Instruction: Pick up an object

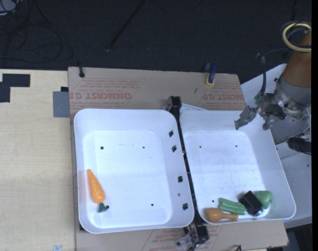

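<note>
One fixed camera looks down on the surface [28, 156] from above, at a slant rather than straight overhead. It faces toward the far side, where dark floor and loose cables [28, 14] fill the top of the frame. It sits far enough back to take in both white bins whole: the left bin [125, 124] and the right bin [229, 140] lie side by side near the middle, on a sheet of cardboard [148, 88]. The near rims of the bins almost reach the bottom edge. The arm [297, 67] enters from the right edge, cut off by the frame above its wrist.
</note>
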Robot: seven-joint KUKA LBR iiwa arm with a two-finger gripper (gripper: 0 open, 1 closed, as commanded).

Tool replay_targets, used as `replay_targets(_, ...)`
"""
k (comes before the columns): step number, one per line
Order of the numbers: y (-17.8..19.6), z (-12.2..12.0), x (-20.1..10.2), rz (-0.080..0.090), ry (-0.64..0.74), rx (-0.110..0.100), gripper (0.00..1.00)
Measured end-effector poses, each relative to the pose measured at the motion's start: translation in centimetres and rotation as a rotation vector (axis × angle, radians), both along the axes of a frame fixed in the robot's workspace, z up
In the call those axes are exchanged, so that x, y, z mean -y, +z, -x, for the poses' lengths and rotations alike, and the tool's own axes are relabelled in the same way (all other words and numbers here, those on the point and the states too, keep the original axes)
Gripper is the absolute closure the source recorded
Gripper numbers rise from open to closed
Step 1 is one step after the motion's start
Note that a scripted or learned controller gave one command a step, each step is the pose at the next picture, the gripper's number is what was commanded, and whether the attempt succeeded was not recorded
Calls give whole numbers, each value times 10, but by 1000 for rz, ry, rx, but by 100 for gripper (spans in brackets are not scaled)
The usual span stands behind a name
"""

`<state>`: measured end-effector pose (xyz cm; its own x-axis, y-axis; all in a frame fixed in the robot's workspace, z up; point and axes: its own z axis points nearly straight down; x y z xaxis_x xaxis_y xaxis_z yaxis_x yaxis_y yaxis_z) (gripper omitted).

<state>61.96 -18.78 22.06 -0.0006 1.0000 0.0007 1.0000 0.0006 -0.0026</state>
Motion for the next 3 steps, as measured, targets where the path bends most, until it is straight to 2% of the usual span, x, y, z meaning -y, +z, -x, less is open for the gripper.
replay_targets(1, 71, -27, -73, 1, 7, 9, 0)
replay_targets(2, 228, -26, -143, 0, 9, 20, 0)
replay_targets(3, 324, -24, -185, 0, 5, 11, 0)
